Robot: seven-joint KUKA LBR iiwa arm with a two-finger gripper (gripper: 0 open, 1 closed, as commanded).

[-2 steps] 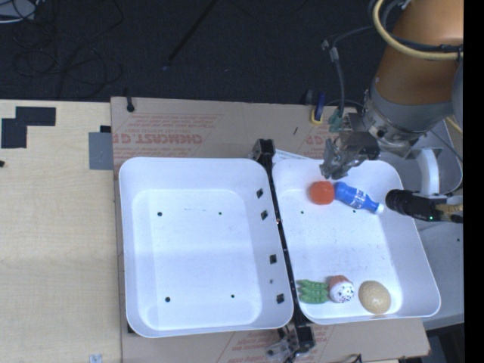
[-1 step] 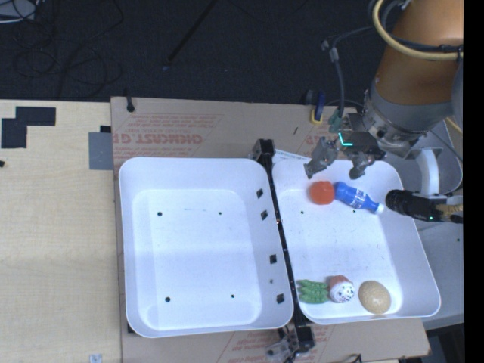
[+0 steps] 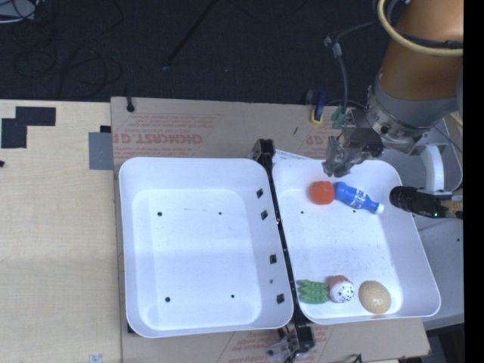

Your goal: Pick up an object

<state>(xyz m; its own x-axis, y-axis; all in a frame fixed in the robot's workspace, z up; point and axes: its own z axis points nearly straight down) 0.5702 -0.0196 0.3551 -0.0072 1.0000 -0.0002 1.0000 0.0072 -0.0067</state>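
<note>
The right bin (image 3: 408, 237) holds an orange-red ball (image 3: 321, 193) and a small blue bottle (image 3: 357, 198) side by side near its far wall. Along its near wall lie a green toy (image 3: 311, 291), a white ball with red and dark marks (image 3: 341, 290) and a tan egg-shaped object (image 3: 373, 296). My gripper (image 3: 338, 167) hangs over the far edge of the right bin, just above and behind the ball and bottle. Nothing shows between its fingers.
The left bin (image 3: 197, 248) sits beside the right one, with a black divider (image 3: 274, 225) between them. Both rest on a cardboard sheet (image 3: 197, 131). A black cylindrical part (image 3: 412, 200) sticks in at the right bin's right edge.
</note>
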